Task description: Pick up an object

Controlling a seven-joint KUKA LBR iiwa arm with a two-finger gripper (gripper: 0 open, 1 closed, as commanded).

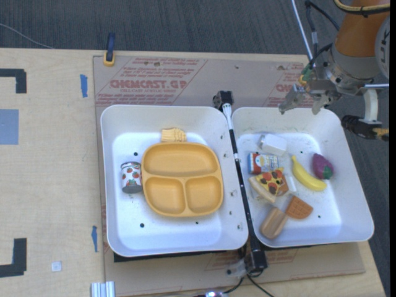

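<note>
Gripper (301, 104): 2 fingers spread apart, gripping nothing, touching nothing, poised over the right bin's (356, 218) far rim; banana (307, 175), pizza slice (270, 185) and purple fruit (322, 165) lie in that bin, below the gripper.

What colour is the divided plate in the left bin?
Yellow-orange. The divided plate shows plainly in the camera view, lying in the left bin.

Arm (365, 23) cut off at top-right edge; small yellow item (173, 135) half hidden behind tray (182, 179); can (131, 177) label unreadable.
</note>
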